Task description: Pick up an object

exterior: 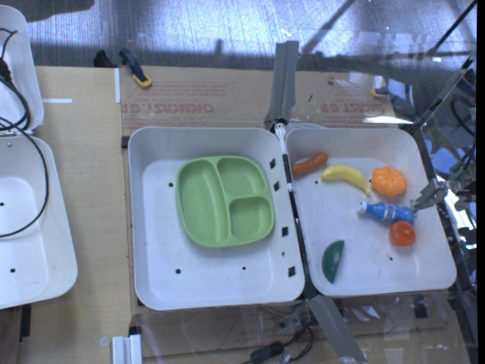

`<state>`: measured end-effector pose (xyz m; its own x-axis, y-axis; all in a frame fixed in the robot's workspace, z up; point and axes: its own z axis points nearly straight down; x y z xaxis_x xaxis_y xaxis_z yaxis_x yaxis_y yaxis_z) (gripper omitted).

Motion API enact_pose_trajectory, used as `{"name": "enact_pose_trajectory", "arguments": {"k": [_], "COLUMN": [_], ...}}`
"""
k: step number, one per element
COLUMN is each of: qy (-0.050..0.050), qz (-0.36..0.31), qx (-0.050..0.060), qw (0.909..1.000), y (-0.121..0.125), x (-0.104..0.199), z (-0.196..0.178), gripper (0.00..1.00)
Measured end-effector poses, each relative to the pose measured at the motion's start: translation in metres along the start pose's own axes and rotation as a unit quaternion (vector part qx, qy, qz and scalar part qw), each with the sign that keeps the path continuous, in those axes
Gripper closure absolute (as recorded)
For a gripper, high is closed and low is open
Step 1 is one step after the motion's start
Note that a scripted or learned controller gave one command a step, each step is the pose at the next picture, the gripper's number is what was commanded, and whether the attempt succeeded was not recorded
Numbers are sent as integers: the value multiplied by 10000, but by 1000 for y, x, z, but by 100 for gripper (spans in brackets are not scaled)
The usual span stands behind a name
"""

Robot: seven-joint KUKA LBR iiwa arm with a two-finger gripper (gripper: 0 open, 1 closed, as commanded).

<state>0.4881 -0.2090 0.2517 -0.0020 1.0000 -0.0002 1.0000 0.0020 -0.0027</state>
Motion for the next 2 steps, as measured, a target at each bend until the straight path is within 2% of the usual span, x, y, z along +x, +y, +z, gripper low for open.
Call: {"name": "enact_pose_trajectory", "arguments": {"k": [1,2], "qy": [6,4], "qz": [-582,-566], "qx": [1,0], "qw": [9983,9984], "y": [11,11], "x": [8,7], "z": [146,137], "gripper": [0,100]}}
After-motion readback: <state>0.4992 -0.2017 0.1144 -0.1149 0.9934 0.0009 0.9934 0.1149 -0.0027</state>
